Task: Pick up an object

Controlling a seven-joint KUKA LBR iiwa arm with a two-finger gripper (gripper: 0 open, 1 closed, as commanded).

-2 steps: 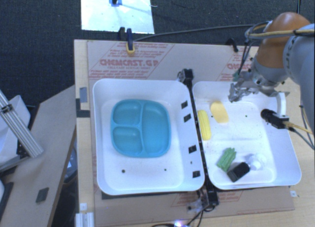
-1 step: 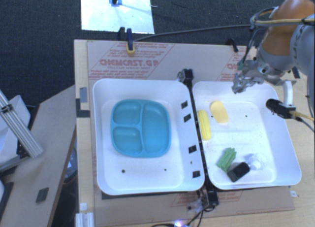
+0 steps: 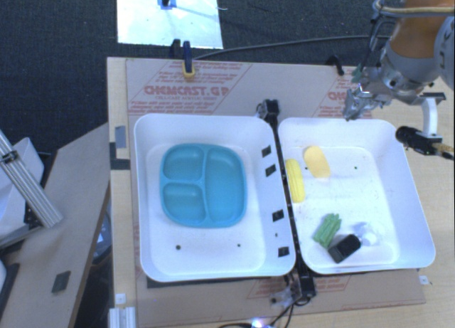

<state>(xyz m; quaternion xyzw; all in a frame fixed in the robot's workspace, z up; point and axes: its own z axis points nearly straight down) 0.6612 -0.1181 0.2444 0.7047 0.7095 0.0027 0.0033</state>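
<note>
Two shallow white plastic bins sit side by side on the bench. The left bin [image 3: 153,248] holds a light blue plastic plate [image 3: 204,184] with three compartments, lying flat near its middle. The right bin [image 3: 409,230] holds five things: a long yellow corn-shaped piece [image 3: 295,180] lying along its left wall, a stubby yellow rounded piece [image 3: 317,161] just beside it toward the far side, a green ridged piece [image 3: 328,228] near the front, a small black block [image 3: 345,248] touching the green piece's lower end, and a small pale crumpled lump [image 3: 367,233] just right of the block.

The middle and right part of the right bin's floor is bare, leaving open room there. The gripper [image 3: 355,106] hangs above the far rim of the right bin, near its back edge, well apart from all the objects. It grasps nothing; how wide it stands cannot be told.
</note>
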